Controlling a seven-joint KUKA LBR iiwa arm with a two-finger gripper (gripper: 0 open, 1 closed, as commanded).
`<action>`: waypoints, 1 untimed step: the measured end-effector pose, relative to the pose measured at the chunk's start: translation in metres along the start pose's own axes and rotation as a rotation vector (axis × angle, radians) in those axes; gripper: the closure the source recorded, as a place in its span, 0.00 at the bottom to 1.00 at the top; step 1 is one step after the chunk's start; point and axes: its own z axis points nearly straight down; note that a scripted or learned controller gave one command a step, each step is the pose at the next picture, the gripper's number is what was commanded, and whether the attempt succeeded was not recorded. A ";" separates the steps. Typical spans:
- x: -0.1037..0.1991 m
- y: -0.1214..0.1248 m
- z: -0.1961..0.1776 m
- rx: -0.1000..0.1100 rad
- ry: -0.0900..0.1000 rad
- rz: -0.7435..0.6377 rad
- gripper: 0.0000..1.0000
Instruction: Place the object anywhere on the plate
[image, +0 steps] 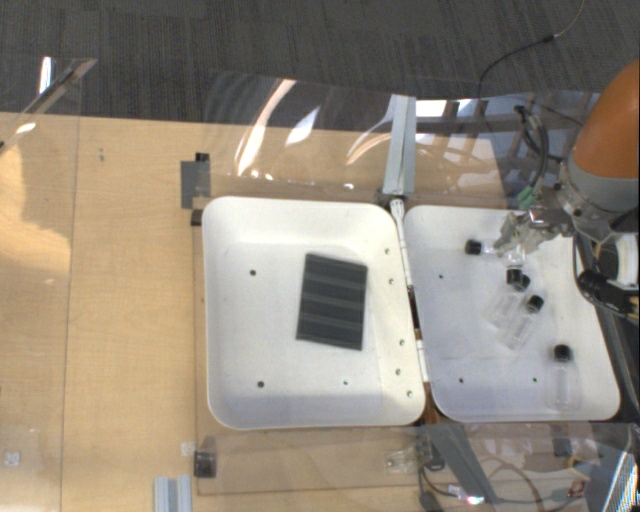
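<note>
Two white bins (300, 405) sit below the claw (522, 232), grip state unclear, hovering over clear vials (517, 318) that could slip, far from the dark plate (333, 300).

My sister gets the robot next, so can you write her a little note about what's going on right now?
Gripper: over the top of the right bin, near the clear vials; whether it grips anything can't be made out.
Things: several small clear vials with black caps lie scattered in the right bin. The dark ridged plate lies flat in the middle of the left bin, with nothing on it.
Done: no vial has reached the plate.
Left: pick up one vial, carry it across to the left bin, and set it anywhere on the plate.
</note>
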 end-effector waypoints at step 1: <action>0.059 0.008 -0.072 -0.001 0.001 0.125 1.00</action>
